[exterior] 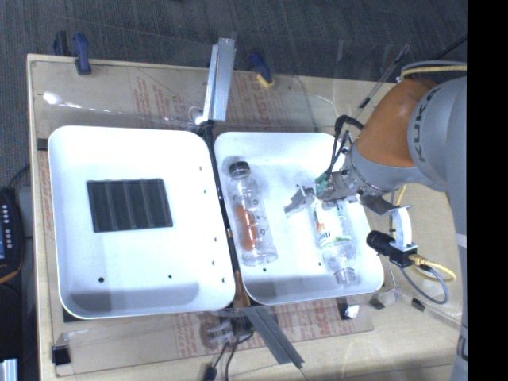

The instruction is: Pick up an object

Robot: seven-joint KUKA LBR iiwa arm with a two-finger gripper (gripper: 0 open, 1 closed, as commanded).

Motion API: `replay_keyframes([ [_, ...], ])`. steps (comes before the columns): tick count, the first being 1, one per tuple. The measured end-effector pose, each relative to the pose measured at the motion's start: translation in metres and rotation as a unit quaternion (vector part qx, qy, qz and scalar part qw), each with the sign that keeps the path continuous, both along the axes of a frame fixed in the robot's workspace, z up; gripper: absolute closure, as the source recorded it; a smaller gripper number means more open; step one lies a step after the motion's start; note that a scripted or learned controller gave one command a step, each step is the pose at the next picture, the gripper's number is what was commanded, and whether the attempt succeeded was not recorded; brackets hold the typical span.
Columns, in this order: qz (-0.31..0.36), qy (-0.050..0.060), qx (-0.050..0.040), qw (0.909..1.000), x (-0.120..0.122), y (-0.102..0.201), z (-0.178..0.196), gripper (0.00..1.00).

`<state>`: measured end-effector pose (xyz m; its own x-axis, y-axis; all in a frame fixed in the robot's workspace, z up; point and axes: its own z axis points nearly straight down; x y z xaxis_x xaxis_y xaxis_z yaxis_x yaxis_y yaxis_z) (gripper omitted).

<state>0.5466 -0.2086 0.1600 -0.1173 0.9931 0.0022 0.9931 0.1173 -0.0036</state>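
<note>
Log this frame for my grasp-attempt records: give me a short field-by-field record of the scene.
arm: reaches in from the right, over the right bin
gripper: low over the right bin, above the top end of the right bottle
right bin contents: two clear plastic bottles; left bottle lies apart
left bin contents: dark ribbed rectangular pad

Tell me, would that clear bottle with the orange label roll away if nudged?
Probably. The bottle lies on its side on the smooth floor of the right bin, so a sideways push would likely roll it. It looks like thin clear plastic, probably light, maybe slippery to pinch.
</note>
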Motion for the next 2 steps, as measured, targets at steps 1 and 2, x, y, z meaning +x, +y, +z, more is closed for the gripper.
replay_keyframes([
  [1, 0.024, 0.001, 0.0006, 0.9997, -0.0038, 0.0001, -0.0014, 0.00],
  [2, 0.042, 0.001, 0.0009, 0.9991, -0.0048, 0.0002, -0.0072, 0.00],
])
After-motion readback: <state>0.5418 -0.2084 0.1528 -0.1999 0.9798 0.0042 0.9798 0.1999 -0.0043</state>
